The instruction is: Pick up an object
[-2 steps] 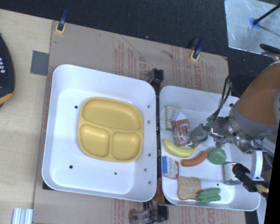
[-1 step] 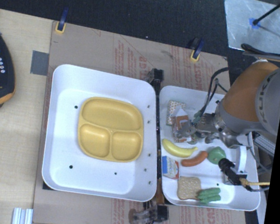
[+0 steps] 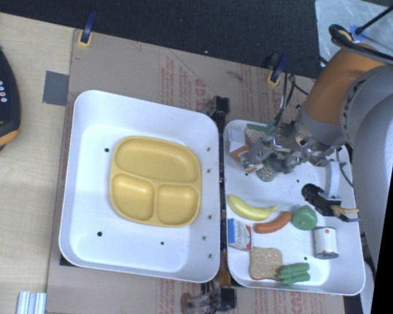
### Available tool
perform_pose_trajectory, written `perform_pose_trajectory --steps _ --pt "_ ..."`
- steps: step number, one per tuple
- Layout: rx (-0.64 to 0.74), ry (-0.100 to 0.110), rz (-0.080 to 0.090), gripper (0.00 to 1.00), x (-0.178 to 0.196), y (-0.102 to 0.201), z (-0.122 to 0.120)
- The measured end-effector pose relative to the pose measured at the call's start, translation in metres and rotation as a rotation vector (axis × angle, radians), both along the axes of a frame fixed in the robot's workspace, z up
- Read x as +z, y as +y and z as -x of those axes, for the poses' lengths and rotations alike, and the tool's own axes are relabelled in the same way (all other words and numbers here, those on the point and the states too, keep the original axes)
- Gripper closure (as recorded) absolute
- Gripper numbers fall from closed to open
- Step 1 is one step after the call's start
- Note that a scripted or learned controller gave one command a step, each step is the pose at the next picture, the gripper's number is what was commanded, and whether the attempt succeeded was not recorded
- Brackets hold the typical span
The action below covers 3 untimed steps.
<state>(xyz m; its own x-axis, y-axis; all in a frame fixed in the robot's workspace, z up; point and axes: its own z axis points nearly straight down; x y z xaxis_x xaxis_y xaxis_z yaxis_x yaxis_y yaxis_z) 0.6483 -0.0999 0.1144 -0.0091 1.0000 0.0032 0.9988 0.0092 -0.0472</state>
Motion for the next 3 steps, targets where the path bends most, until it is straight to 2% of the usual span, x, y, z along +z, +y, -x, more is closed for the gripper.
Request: perform_pose_trajectory --steps 1,2,3 --pt "0.009 0.011 -0.013 0.00 -0.013 -0.024 -0.002" --pt "-0.005 -0.014 0.002 0.00 -0.001 -0.094 -0.001" --pt "-0.004 -0.041 0.002 0.00 -0.023 -0.082 0.105"
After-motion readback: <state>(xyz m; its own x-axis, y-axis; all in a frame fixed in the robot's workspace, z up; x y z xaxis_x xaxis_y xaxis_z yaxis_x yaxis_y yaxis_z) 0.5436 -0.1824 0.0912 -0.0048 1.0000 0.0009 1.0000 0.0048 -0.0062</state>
